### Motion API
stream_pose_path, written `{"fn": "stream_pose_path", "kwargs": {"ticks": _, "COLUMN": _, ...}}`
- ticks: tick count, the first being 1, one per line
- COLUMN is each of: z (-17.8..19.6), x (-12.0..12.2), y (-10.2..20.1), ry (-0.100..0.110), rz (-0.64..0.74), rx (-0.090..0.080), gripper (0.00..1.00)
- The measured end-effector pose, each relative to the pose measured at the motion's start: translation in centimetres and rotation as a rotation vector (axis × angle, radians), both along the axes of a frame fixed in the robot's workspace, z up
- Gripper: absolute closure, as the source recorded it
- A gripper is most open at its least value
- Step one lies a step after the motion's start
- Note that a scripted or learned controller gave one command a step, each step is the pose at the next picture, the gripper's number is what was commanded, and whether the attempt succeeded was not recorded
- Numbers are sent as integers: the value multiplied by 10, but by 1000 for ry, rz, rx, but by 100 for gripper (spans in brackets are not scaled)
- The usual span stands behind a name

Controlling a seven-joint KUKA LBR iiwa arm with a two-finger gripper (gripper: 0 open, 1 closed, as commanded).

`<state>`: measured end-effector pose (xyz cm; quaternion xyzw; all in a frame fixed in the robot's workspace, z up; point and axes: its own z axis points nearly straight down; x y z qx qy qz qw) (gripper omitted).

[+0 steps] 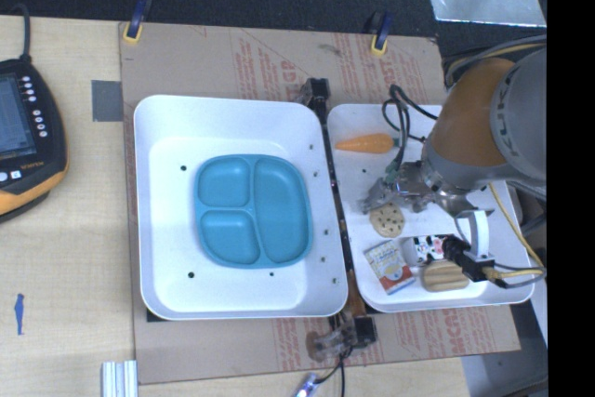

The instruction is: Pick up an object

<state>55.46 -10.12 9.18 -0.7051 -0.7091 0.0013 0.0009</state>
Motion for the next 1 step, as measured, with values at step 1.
{"fn": "stream_pose_path", "kwargs": {"ticks": 1, "z": 0, "x": -1, "y": 4, "ry": 1, "rz": -1, "rx": 0, "gripper": 0}}
